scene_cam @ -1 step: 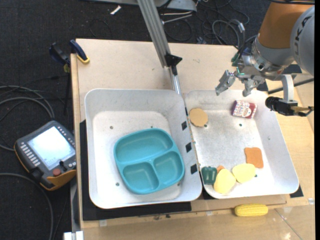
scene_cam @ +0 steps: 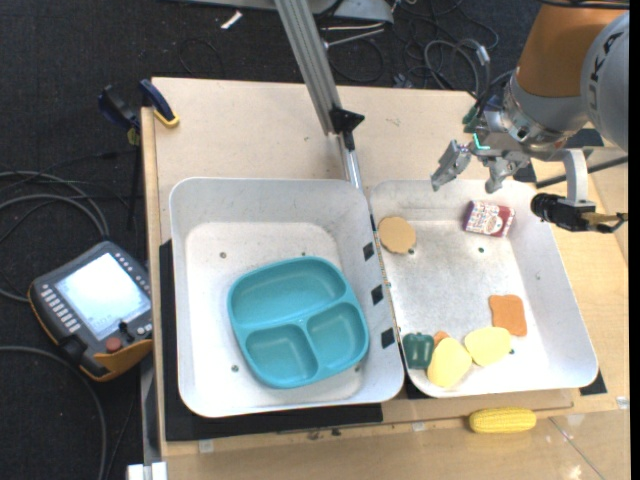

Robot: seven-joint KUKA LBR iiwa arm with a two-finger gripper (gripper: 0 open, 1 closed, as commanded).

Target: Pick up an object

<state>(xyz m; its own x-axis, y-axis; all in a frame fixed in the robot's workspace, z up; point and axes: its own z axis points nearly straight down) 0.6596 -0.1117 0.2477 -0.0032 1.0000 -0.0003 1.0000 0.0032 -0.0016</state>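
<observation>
Above the right bin's [scene_cam: 560, 298] far edge the tool [scene_cam: 476, 170] hangs with fingers apart, holding nothing; this looks like the approach step. The small carton [scene_cam: 488, 219] lies nearest, so next comes lowering over it

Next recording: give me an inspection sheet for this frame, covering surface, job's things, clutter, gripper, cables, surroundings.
Surface: wooden bench bearing left bin and right bin.
Job's things: right bin holds round tan piece, small red-and-white box, orange piece, two yellow pieces, green pepper. Left bin holds teal divided tray.
Clutter: corn cob on bench outside bins.
Gripper: gripper open, above right bin's far edge, holding nothing.
Cables: black cables on floor behind bench.
Surroundings: teach pendant on floor; metal pole.
</observation>
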